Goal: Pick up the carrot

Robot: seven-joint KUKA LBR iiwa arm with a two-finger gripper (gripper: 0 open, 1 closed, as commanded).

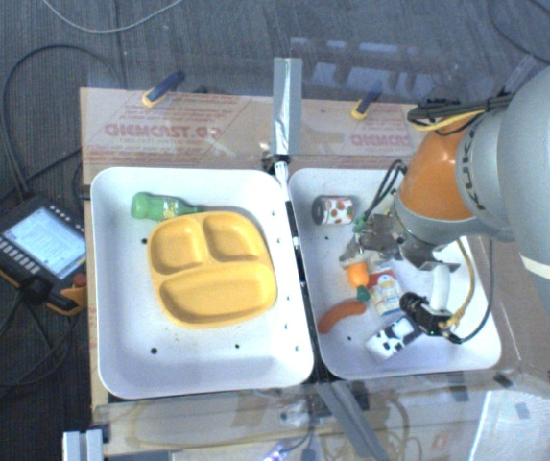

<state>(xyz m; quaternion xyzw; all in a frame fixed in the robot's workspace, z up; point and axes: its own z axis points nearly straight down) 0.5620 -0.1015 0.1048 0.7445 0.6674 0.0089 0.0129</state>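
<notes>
The scene is evenly and brightly lit from above. Mild glare is seen on the white bins (111,353), and only soft, short shadows are cast. Slight softness is noticed overall; the arm (534,161) at the right is blurred.

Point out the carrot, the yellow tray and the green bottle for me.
carrot (356,276): camera view, on its orange body, right bin.
yellow tray (213,266): camera view, on the divider between compartments, left bin.
green bottle (155,206): camera view, on its body.
</notes>
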